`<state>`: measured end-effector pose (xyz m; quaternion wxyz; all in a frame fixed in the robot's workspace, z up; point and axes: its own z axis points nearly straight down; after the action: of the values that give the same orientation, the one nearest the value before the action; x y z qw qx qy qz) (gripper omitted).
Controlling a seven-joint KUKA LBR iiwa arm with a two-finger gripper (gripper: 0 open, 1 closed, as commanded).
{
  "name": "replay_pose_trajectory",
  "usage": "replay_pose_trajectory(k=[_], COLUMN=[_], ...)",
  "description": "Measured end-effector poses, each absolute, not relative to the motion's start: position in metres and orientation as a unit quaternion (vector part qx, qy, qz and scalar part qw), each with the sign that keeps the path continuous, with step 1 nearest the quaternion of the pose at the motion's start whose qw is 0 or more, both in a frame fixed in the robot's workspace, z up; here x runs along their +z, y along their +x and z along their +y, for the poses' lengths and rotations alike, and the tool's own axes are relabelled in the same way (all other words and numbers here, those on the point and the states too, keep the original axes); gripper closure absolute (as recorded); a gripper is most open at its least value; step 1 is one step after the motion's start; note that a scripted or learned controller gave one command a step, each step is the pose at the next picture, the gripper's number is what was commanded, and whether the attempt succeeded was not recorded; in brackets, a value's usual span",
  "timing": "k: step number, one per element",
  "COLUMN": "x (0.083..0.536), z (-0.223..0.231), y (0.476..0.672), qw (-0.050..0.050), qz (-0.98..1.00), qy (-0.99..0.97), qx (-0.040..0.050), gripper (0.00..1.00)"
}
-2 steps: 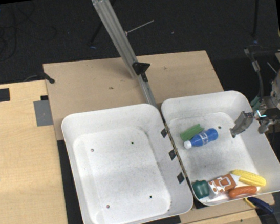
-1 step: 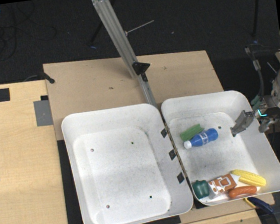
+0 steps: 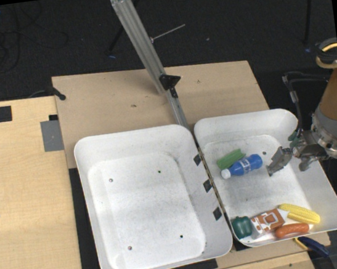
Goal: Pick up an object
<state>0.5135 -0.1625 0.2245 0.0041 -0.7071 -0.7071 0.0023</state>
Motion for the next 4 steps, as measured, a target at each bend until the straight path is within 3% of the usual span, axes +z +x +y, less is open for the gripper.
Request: replay_pose_trajectory(k=[2,3,4], x=[0.128,0.14,0.185], z=[-0.154,-0.155,-0.152], y=[0.506,0.506,0.513], qw=[0.004,0.002,-0.001], qz=[-0.707,-0.705,-0.708], qy=[-0.708,-0.71,-0.707], qx=[0.0018,0.0009,-0.0007], gripper=[0.0,1.0,1.0])
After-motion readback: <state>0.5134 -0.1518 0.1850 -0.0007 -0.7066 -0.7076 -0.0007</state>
